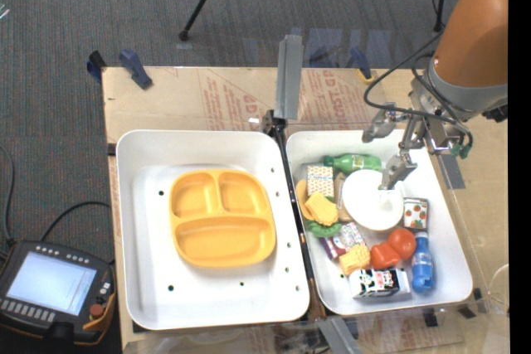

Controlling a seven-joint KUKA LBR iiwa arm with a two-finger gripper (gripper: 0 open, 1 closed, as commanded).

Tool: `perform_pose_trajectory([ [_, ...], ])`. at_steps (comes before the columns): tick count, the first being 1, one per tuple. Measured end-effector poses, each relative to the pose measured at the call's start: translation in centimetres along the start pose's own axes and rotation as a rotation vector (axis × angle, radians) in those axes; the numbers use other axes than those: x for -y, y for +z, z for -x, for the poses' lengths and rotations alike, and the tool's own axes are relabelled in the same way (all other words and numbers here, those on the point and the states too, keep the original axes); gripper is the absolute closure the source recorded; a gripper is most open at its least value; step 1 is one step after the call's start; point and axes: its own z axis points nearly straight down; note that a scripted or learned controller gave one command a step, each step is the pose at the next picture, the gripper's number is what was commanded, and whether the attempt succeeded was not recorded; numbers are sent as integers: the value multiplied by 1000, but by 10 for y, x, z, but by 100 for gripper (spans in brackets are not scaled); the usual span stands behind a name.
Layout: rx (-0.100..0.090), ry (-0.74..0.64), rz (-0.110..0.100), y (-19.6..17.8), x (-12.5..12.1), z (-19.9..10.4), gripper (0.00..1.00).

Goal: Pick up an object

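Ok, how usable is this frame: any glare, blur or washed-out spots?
Camera view: sharp enough overall, evenly lit; the white plate blends into the right bin, and the gripper looks slightly soft against it; the yellow tray reads clearly.

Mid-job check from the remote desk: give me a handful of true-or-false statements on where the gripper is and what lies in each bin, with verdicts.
1. The yellow divided plate lies in the left bin. True.
2. The gripper is over the left bin. False: it hangs over the right bin, above the white round plate.
3. A blue bottle lies near the right bin's right wall. True.
4. The green bottle lies inside the yellow divided plate. False: it lies at the far end of the right bin.
5. The jaws hold the red toy. False: the red toy lies in the right bin, nearer the camera than the white round plate.
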Motion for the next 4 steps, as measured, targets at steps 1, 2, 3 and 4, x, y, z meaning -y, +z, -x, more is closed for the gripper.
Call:
perform_pose_trajectory([
  [1,-15,-153,6,148,63,-32,0],
  [2,18,-248,-5,177,41,-81,0],
  [3,49,-230,-20,175,39,-93,0],
  [4,36,-238,-15,168,36,-95,100],
])
